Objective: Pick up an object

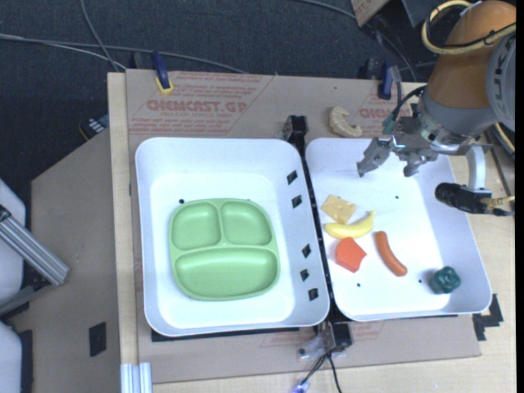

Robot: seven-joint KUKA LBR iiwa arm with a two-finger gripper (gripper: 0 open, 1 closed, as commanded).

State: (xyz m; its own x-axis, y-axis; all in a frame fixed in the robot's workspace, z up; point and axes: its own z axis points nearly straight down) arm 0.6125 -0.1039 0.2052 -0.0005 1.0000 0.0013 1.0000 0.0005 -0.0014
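Observation:
The right bin (pixel 458 244) holds several small items: a pale yellow wedge (pixel 337 209), a yellow banana (pixel 350 228), a red-orange block (pixel 350 255), an orange-red sausage (pixel 390 253) and a dark green lump (pixel 445 279). My gripper (pixel 388 164) hangs over the bin's far part, above and behind the wedge and apart from every item. Its two fingers stand spread, so it is open, with nothing between them.
The left bin (pixel 155 187) carries a light green divided plate (pixel 223 248). A beige piece (pixel 344 121) lies on the bench just behind the right bin. A black strip with clips (pixel 304 211) separates the bins. Blue clamps (pixel 163 76) hold the board's far edge.

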